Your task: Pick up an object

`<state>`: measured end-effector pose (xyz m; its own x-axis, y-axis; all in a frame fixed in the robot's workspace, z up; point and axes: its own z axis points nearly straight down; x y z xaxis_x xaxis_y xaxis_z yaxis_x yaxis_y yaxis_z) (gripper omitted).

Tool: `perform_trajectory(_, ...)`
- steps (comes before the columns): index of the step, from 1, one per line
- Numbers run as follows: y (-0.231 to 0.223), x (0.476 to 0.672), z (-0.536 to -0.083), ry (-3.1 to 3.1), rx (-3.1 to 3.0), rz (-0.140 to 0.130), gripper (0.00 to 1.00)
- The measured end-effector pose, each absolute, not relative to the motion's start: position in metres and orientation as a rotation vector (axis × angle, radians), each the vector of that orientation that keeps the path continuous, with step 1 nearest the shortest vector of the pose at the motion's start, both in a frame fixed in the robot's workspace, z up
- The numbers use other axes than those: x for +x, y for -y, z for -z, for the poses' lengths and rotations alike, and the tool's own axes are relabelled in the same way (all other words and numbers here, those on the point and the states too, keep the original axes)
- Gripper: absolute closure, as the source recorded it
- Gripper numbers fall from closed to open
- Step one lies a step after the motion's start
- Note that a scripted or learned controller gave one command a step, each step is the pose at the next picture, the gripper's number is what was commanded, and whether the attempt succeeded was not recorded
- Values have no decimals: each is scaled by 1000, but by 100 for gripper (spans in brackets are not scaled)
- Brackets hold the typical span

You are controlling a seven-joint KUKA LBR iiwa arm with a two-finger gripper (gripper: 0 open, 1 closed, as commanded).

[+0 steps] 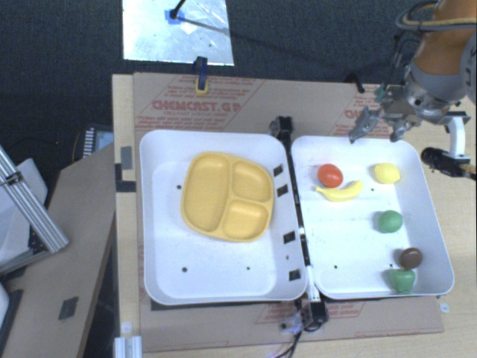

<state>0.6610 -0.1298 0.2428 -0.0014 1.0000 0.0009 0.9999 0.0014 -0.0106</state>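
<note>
The right bin (425, 200) holds a red tomato-like ball (329, 174), a yellow banana (340, 192), a yellow lemon (386, 173), a green round fruit (388, 221), a brown ball (410, 257) and a green apple-like piece (402, 279). My gripper (381, 125) hangs above the far rim of the right bin, up and to the right of the red ball. Its two fingers stand apart with nothing between them.
The left bin (160, 230) carries a yellow divided plate (226, 195). A black clip (283, 125) sits at the far end of the seam between the bins. Cardboard (246, 99) lies under both bins, with a yellow clamp (201, 77) at its far edge.
</note>
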Motion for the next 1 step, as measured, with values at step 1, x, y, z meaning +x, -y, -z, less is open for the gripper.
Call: perform_trajectory(1,130,663,-251,2226,-2219,1,0)
